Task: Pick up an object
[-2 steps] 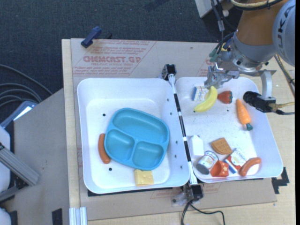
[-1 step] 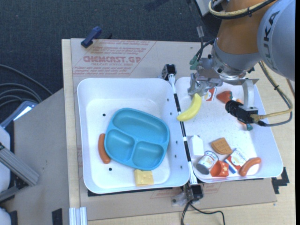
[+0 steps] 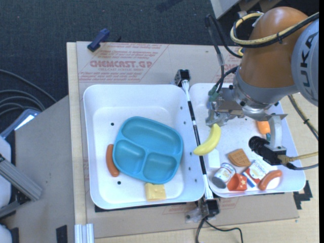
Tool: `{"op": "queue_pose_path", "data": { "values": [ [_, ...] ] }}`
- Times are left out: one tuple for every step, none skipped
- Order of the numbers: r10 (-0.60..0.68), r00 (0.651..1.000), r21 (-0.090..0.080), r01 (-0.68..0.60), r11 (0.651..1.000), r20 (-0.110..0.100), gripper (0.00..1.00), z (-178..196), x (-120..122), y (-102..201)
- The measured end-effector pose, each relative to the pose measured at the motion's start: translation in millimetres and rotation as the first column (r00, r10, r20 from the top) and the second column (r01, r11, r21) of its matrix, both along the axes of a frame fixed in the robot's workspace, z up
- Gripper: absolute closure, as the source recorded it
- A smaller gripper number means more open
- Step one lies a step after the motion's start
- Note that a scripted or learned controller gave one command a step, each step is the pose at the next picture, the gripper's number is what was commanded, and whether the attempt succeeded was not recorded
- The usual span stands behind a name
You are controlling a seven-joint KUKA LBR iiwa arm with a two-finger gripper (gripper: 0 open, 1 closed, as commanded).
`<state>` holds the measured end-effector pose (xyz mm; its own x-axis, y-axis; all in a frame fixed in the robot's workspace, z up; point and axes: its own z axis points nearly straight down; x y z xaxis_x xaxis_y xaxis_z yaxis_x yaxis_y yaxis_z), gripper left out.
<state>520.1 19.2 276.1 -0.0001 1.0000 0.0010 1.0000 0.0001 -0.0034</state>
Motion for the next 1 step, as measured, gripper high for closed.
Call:
{"op": "queue_pose_path", "data": {
  "values": [
    [0.000,1.000,-0.001,0.000,1.000,0.000,1.00,-20.7,-41.5,55.4]
  ]
}}
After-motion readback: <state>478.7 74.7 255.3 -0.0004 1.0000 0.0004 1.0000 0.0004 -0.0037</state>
